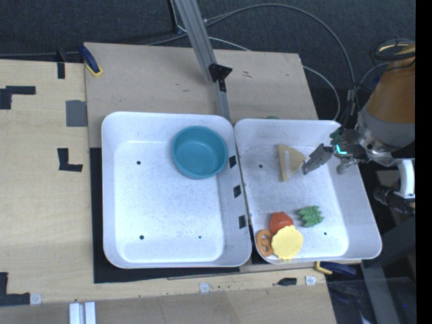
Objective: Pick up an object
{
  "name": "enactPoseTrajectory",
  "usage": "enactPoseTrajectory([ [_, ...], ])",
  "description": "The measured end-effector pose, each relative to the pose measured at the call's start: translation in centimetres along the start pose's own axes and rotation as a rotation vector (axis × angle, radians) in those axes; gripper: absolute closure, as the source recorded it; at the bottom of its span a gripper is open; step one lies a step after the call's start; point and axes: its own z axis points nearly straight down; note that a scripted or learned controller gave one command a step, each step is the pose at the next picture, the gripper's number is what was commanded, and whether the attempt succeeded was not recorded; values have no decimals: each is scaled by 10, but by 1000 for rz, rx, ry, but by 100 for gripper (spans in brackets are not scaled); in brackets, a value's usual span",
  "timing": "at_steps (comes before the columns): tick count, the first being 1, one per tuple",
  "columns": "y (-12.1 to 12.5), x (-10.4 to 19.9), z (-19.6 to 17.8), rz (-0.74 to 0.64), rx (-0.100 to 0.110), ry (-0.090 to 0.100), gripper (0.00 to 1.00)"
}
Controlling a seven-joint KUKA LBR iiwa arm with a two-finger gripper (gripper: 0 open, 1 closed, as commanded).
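Note:
The right bin holds a tan wedge near its back, a small green piece, a red piece, a yellow piece and an orange ring-like piece at the front rim. A blue bowl sits at the back of the left bin. My gripper reaches in from the right, just right of the tan wedge and above the bin floor. A dark finger points down-left toward the wedge. Nothing shows between the fingers.
A grey metal pole slants down from the top to the gap between the bins. Cables arc over the bench behind the right bin. The arm's orange band is at the right edge.

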Motion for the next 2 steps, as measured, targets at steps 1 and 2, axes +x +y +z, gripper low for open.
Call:
enactPoseTrajectory([
  [1, 0, 0, 0, 0, 0, 0, 0],
  [2, -5, 2, 62, 0, 5, 1, 0],
])
